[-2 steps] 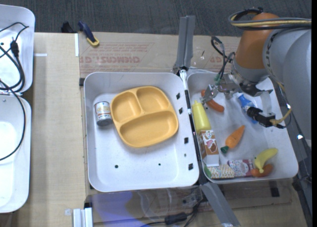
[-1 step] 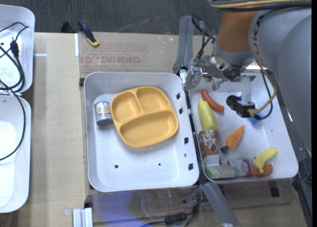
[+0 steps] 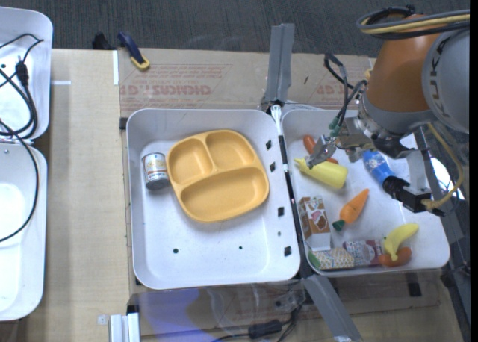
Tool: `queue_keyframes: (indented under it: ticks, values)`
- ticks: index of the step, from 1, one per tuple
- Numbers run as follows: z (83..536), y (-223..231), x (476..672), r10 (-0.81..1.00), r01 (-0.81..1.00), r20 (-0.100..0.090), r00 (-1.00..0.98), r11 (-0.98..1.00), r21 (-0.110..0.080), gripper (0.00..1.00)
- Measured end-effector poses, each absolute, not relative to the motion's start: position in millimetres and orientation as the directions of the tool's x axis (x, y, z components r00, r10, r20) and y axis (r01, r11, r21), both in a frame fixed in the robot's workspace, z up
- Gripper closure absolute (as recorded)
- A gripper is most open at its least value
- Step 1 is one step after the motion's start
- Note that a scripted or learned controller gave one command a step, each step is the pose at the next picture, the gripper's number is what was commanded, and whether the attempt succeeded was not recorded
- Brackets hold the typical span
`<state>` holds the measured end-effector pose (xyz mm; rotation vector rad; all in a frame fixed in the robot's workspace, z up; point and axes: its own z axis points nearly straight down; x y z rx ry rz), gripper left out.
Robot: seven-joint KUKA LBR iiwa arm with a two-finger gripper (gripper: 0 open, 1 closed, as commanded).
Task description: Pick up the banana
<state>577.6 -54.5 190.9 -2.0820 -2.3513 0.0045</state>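
The banana (image 3: pixel 401 238) is small and yellow and lies near the front right corner of the right bin (image 3: pixel 441 255). My gripper (image 3: pixel 324 152) hangs over the far left part of that bin, just above a yellow squeeze bottle (image 3: pixel 327 173) and beside a red-orange item (image 3: pixel 309 142). The gripper is well to the left of the banana and farther back, and nothing shows in its grasp. The grey and orange arm (image 3: pixel 407 79) covers the bin's back right part.
Around the banana lie a toy carrot (image 3: pixel 353 207), a blue bottle (image 3: pixel 379 169), a small carton (image 3: pixel 315 221) and a flat packet (image 3: pixel 349 255). The left bin (image 3: pixel 149 251) holds a yellow divided plate (image 3: pixel 218 175) and a small can (image 3: pixel 155 170).
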Motion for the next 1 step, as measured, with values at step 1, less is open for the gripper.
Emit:
queue_keyframes:
  ticks: [1]
  values:
    - [199.3,-55.6,577.9,0.993,0.993,-0.002,-0.118,0.118,-0.003,1.00]
